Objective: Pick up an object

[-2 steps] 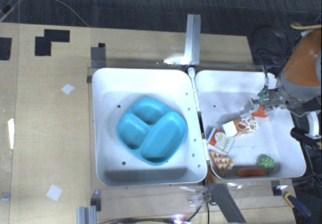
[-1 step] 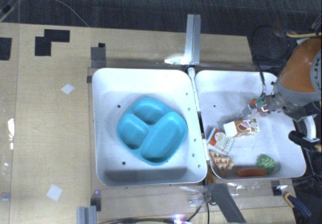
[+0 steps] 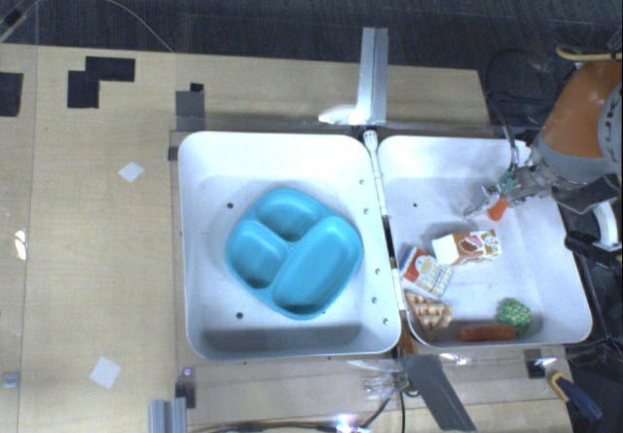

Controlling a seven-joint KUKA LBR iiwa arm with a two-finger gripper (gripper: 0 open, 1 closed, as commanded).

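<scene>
The end effector [image 3: 501,196] hung over the far right part of the right bin [image 3: 574,285], reaching in from the right under the orange band of the arm [image 3: 582,122]. A small orange object [image 3: 497,210] sat at its tips, but whether the tips pinched it or merely touched it could not be told at this size. Nearer the camera and to the left of the end effector lay a white and red packet [image 3: 469,247], and beside that a red and white carton [image 3: 427,274]. Farther toward the bin's near wall lay a waffle-like brown piece [image 3: 427,310], a reddish sausage shape [image 3: 486,332] and a green broccoli-like lump [image 3: 515,313]. Well to the left of the end effector, the left bin [image 3: 209,178] on the worktop [image 3: 88,256] held a blue divided tray [image 3: 292,252].
</scene>
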